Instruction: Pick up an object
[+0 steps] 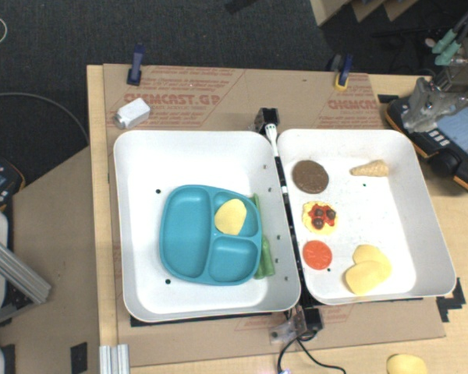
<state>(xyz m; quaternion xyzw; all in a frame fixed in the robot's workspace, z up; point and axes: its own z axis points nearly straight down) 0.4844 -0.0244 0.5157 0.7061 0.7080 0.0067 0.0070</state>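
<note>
two bins, a blue tray and a scatter of toy food

you're looking down on a brown cardboard-topped tabletop (218, 92) that fills most of the frame, with dark floor across the top. two shallow white bins sit on it side by side, touching along a black seam at centre. the left bin (140, 209) takes up the centre-left; the right bin (421, 209) sits centre-right, slightly tilted.

in the left bin you'll find a blue divided tray (189, 236), lying flat in the lower middle. a pale yellow round piece (231, 216) rests in its upper right compartment. a thin green strip (263, 248) lies along the tray's right edge, between tray and bin wall.

the loose things you could pick up are in the right bin. two yellow potato-like pieces (368, 269) lie touching each other at the lower middle. a brown round disc (310, 176) sits in the upper left part of that bin. below it is a yellow piece with dark red spots (320, 216), and below that a red round slice (317, 254), just left of the yellow pair. a small tan cone-shaped piece (370, 169) lies on its side near the top.

at the upper right edge of the frame you see grey metal gear (429, 104); whether it is the hand, and whether that hand is open or closed, you cannot tell. a small white block (132, 113) lies on the cardboard at upper left.
</note>
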